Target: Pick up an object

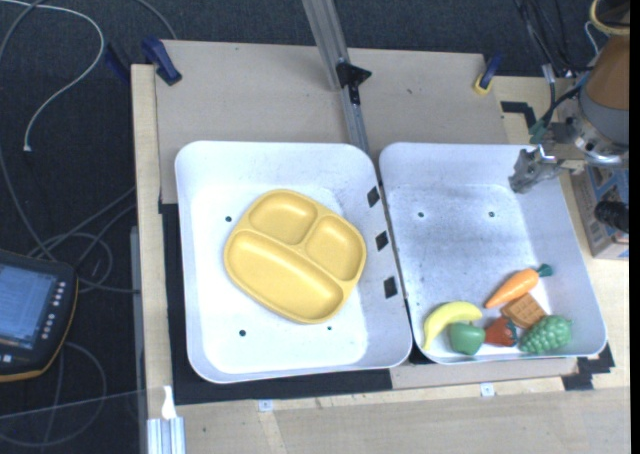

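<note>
Right bin [450, 232] holding toy food [500, 322] at its near corner, gripper [527, 170] well apart at far edge, finger state unclear

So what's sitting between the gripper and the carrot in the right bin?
Nothing. In the camera view, the stretch of right bin floor from the gripper down to the carrot is bare, just scuffed white surface.
</note>
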`<state>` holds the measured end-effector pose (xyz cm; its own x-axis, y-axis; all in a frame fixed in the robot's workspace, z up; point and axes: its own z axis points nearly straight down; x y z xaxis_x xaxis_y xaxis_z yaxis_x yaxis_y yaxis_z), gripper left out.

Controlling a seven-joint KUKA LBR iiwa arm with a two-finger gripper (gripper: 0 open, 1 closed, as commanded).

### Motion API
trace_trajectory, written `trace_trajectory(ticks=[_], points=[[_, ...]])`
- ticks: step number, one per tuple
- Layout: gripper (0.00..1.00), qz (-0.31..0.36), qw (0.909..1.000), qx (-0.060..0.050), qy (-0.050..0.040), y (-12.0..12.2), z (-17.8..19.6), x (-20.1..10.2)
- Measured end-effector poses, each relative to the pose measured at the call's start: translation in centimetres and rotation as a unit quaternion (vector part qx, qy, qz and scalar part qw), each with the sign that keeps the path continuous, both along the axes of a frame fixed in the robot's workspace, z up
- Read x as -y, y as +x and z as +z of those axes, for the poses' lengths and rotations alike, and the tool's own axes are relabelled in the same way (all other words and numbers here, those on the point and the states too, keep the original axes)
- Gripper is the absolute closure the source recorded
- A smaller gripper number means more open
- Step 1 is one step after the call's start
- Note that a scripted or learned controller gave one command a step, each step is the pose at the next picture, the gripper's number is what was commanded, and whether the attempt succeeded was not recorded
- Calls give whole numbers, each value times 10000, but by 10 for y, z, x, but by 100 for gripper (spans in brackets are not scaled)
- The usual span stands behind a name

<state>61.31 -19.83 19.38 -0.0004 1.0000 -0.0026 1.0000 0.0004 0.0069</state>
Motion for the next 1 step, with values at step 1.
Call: trace_trajectory(ticks=[1], points=[[100, 5, 10000, 7, 0, 2, 53, 0]])
